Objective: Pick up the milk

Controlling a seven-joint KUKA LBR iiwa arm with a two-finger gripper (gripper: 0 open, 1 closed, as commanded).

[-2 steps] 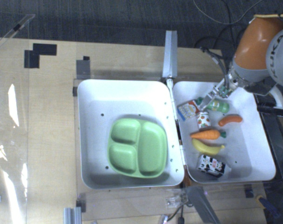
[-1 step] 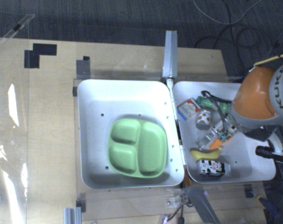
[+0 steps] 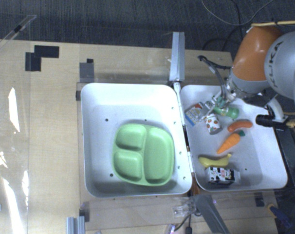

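Note:
The milk [image 3: 220, 175] looks like a small carton with black and white cow patches. It lies on its side near the front edge of the right bin [image 3: 269, 172]. My gripper [image 3: 219, 103] is low over the back of that bin, far from the carton. It hangs between a white, red and blue packet [image 3: 195, 112] and a green toy [image 3: 230, 112]. I see nothing held in it.
The right bin also holds a spotted egg-shaped toy [image 3: 212, 124], two carrots [image 3: 239, 125] [image 3: 230, 142] and a banana [image 3: 214, 160] just behind the milk. A green divided plate [image 3: 143, 154] lies in the left bin [image 3: 96, 130]. A metal divider [image 3: 176, 57] runs between the bins.

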